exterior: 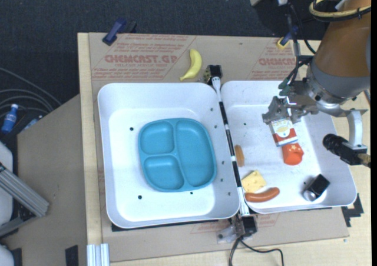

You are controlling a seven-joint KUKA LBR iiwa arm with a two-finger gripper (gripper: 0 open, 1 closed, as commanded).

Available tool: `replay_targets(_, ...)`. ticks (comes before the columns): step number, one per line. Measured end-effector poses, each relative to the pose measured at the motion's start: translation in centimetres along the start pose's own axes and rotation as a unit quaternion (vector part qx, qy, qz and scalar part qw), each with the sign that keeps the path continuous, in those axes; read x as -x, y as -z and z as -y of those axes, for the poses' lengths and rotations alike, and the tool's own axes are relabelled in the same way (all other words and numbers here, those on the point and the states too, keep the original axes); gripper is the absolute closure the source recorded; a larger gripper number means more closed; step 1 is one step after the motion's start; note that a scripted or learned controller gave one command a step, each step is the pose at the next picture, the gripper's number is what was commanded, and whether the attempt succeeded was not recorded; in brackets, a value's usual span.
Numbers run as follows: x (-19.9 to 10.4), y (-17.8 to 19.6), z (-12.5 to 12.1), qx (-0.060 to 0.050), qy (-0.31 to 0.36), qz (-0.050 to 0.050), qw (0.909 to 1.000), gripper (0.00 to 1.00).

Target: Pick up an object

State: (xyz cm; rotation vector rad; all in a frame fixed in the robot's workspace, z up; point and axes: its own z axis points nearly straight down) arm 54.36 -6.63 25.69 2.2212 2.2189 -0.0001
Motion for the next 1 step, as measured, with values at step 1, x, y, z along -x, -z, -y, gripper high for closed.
replay_targets(1,2.47,-1.89,-5.76,-0.001,0.000,0.000,1.0000,1.00)
